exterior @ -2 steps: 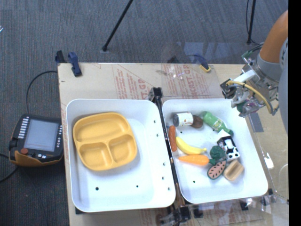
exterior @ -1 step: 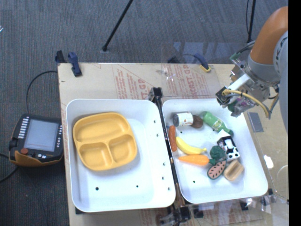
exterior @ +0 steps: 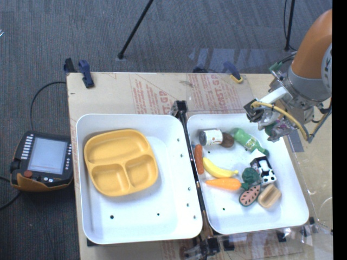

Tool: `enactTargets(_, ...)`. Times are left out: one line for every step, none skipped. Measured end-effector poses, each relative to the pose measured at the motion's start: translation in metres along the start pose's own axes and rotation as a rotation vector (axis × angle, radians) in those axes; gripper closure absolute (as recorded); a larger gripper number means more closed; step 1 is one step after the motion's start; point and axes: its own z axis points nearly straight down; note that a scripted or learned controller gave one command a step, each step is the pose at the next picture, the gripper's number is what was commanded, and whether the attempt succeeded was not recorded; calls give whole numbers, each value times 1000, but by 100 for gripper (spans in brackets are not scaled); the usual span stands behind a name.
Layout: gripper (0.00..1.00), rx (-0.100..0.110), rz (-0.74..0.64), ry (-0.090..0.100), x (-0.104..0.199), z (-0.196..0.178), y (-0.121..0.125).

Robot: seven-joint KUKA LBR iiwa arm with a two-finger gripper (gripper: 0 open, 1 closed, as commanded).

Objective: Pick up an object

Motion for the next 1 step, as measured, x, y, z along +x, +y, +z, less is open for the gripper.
enactTargets(100, 2, 85, -4, -58, 25, -41)
